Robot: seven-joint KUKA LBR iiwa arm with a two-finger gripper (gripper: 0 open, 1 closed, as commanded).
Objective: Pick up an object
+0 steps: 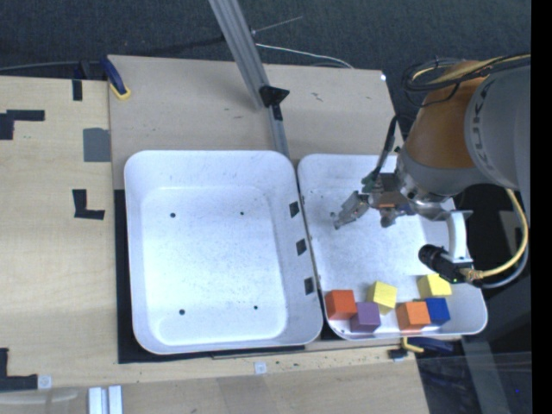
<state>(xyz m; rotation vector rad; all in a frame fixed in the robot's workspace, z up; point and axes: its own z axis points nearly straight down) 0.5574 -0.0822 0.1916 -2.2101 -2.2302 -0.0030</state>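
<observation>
Several small blocks lie along the front of the right bin [345, 179]: an orange block [341, 303], a purple block [367, 316], a yellow block [383, 295], a second orange block [414, 314], a blue block [438, 310] and another yellow block [434, 285]. My gripper [366, 216] hangs over the bare middle of that bin, well behind the blocks. Its two fingers [347, 213] stand apart, open, with nothing between them.
The left bin [207, 166] sits beside the right one, the two rims touching. A metal pole [246, 50] slants over the bench behind the bins. A black cable end with a yellow hose [444, 263] hangs by the arm above the right-hand blocks.
</observation>
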